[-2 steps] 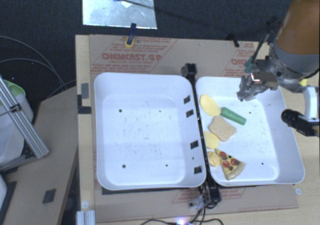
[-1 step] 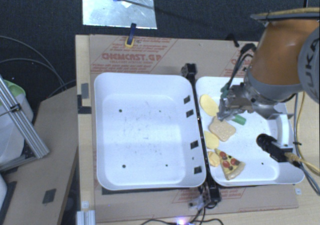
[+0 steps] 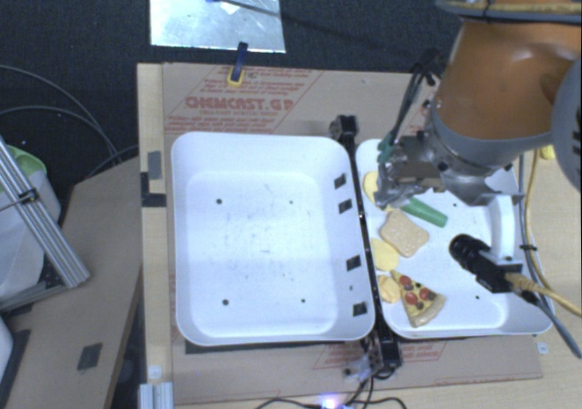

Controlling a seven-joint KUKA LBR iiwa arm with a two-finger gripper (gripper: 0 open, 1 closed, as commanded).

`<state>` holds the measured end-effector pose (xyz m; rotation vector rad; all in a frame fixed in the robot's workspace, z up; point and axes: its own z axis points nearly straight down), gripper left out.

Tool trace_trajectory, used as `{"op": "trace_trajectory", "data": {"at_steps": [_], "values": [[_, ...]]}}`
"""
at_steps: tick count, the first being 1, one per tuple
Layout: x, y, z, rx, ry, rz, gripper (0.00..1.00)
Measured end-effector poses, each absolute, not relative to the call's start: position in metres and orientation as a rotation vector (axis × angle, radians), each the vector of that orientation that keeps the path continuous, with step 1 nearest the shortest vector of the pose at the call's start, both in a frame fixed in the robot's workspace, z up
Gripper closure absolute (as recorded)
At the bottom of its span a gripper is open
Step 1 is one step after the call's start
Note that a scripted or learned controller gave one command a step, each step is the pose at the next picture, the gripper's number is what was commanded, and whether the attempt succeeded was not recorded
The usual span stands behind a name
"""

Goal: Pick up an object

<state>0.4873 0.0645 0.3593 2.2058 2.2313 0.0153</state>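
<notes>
Cracker (image 3: 404, 233) lies just beside the end effector (image 3: 392, 187), whose opening I cannot tell

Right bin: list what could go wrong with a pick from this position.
1. The gripper hangs over a tight cluster: the yellow piece, the green stick and the cracker lie close together, so it may shove a neighbour or catch two things.
2. The yellow piece lies by the right bin's left wall, which may block a clean close.
3. The cracker and the pizza slice lie flat, so they would likely slip.
</notes>
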Motion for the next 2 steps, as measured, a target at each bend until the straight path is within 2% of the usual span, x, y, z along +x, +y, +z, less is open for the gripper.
{"op": "trace_trajectory", "data": {"at_steps": [1,2], "values": [[0.487,0.087,0.415,2.211,2.226,0.013,1.0],[0.487,0.021,0.462,2.222,2.212,0.009,1.0]]}}
